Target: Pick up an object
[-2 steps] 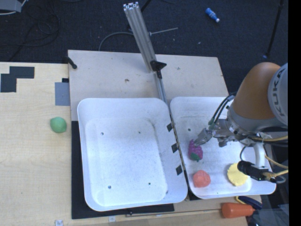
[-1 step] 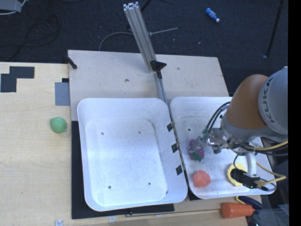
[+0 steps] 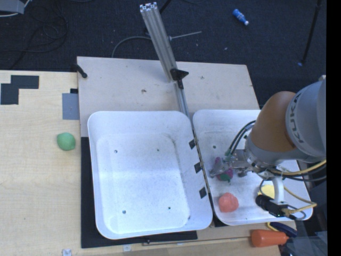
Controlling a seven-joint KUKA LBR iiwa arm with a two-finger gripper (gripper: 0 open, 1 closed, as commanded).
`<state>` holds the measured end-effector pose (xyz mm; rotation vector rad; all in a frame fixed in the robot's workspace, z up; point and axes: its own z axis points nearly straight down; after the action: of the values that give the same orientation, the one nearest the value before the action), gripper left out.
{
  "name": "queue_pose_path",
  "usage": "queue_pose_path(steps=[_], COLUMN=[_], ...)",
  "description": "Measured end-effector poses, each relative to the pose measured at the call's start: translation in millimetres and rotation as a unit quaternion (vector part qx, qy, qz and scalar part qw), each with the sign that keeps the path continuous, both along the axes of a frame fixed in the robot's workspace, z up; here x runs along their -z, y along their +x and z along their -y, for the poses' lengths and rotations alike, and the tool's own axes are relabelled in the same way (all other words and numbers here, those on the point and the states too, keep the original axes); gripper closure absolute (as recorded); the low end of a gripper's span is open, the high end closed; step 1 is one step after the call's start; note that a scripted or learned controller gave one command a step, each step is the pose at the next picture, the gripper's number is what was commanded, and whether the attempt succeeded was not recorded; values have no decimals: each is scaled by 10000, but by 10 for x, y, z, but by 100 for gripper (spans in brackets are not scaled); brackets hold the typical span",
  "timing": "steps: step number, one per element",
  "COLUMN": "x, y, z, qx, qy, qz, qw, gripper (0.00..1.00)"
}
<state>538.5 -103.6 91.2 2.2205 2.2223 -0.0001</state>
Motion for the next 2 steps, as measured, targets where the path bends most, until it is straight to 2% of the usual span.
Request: queue_pose_path(steps=[1,2], x=[-115,-729], y=[6,5], z=[13,61], qx=[13,9], qy=[-2,-3], qz=[14,22], qw=[10000,10000], gripper=[100,100])
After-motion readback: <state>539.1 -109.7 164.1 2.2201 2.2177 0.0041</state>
